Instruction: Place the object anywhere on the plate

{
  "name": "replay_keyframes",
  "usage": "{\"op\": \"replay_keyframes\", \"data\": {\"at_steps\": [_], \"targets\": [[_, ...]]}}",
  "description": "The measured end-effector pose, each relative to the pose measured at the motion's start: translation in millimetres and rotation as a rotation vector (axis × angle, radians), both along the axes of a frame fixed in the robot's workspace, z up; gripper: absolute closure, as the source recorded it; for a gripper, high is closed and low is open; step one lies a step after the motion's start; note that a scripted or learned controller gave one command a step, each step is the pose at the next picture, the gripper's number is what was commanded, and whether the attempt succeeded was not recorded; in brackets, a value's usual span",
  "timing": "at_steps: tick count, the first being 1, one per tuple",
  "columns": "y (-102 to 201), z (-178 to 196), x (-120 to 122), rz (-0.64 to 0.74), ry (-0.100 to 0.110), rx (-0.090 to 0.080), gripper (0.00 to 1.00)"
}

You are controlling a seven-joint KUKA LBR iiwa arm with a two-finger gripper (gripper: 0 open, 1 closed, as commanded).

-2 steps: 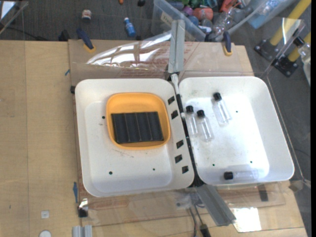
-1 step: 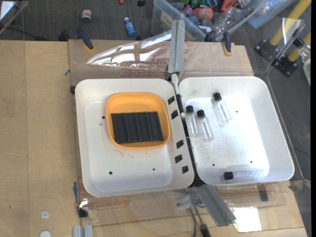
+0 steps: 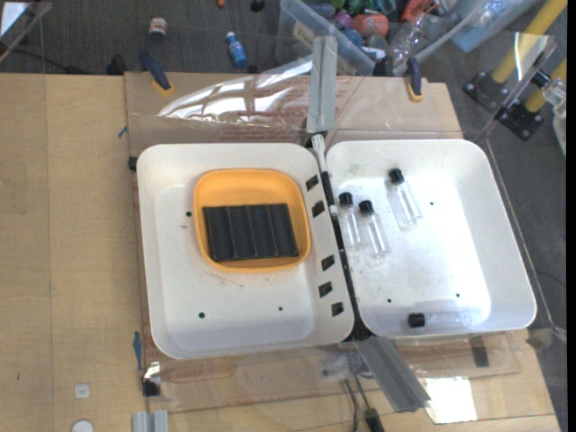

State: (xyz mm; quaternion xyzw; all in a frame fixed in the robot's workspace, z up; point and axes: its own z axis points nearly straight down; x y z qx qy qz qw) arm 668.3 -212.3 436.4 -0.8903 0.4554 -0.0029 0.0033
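From the camera view, we look down at a slant on a tan counter [image 3: 54,241] carrying two shallow white bins side by side. The left bin [image 3: 171,322] holds an orange plate [image 3: 209,190], roughly square with rounded corners, sitting towards the upper middle of the bin floor. On the plate lies a dark, ribbed rectangular block [image 3: 250,232] that covers most of the plate's lower half and reaches its near rim.

The right bin [image 3: 486,268] holds four small clear vials with black caps. Three stand close together in the upper left part of this bin: one vial [image 3: 348,216] just beside the divider, a second vial [image 3: 373,228] right next to it, and a third vial [image 3: 404,196] a little further right and higher up. All three lie flat, caps pointing away from us. A fourth vial [image 3: 441,318] lies on its side near the bin's front wall, cap to the left, well apart from the others. None of the vials touches the plate; all are in the other bin.

A row of small black tabs [image 3: 324,237] runs down the seam between the bins. Beyond the counter we see a clear tub of coloured toys [image 3: 378,7] on the floor.

We cannot tell the state of the end effector.
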Motion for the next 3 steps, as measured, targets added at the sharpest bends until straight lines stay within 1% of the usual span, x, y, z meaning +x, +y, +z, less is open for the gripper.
{"op": "replay_keyframes", "data": {"at_steps": [1, 2, 3], "targets": [[2.8, 0.1, 0.1, 0.196, 0.000, -0.002, 1.00], [-1.3, -0.8, -0.1, 0.522, 0.001, -0.003, 1.00], [-6.1, -1.2, 0.0, 0.600, 0.001, -0.003, 1.00]]}}
